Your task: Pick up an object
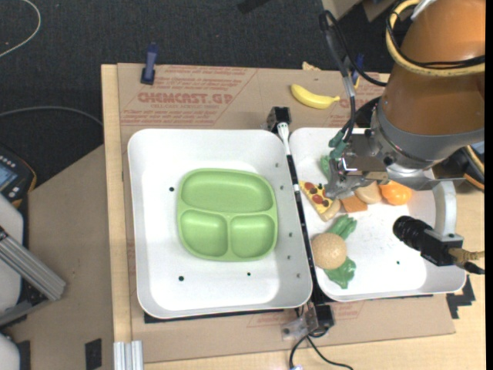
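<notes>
Gripper (pixel 337 177) hangs low in the right bin (pixel 385 284), just above the toy pizza slice (pixel 317 197); I cannot tell its state. I think grabbing comes next.

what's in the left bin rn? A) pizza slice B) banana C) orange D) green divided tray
D: the green divided tray lies alone in the left bin; the banana sits on the bench behind the bins, and the pizza slice and orange are in the right bin.

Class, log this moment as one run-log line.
claw: low in right bin, over pizza slice | left bin: green tray | grasp: unconfirmed
</notes>
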`<state>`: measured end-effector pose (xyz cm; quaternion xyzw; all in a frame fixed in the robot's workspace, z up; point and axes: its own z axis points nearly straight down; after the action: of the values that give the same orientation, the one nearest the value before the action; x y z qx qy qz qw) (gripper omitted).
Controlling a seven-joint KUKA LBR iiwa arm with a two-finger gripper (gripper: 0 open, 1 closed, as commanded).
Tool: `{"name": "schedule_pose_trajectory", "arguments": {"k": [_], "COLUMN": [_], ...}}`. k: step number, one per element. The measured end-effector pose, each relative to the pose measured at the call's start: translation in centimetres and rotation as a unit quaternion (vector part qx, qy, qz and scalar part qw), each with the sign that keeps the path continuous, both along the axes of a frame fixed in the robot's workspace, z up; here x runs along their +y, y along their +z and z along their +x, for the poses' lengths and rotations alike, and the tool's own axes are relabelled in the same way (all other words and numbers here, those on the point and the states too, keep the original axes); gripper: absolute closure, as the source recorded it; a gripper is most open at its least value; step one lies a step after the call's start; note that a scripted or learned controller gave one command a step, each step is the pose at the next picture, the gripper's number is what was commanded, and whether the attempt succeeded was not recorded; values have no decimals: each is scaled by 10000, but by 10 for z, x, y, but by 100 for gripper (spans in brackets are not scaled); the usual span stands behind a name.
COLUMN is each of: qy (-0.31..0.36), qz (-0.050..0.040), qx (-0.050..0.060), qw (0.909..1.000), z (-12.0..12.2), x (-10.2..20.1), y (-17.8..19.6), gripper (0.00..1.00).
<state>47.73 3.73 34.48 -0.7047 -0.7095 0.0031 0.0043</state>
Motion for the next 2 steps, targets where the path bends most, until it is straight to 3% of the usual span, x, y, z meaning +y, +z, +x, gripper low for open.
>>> {"name": "schedule_pose_trajectory", "arguments": {"k": [1, 2], "qy": [-24, 15], "qz": [-8, 9], "qx": [-63, -82], "qw": [10000, 10000], "z": [3, 2], "x": [-4, 80], "y": [15, 56], "gripper": [100, 100]}}
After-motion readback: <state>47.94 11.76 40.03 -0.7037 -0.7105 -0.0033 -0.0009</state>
